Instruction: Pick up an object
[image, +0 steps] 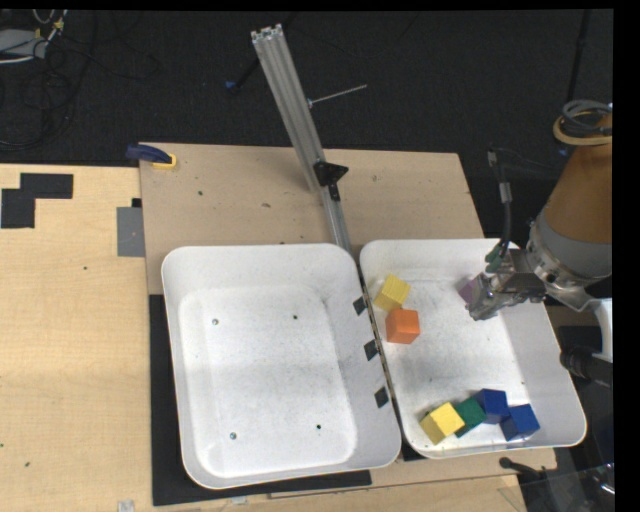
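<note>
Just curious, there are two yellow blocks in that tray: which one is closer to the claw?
The upper yellow block, beside the orange block, is closer to the claw. The other yellow block lies at the tray's near edge beside the green block.

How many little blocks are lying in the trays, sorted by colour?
Yellow: 2, one near the top of the right tray and one at its lower edge.
Orange: 1.
Green: 1.
Blue: 2 and.
Purple: 1, close to the gripper.
Total: 7 blocks, all in the right tray.
</note>
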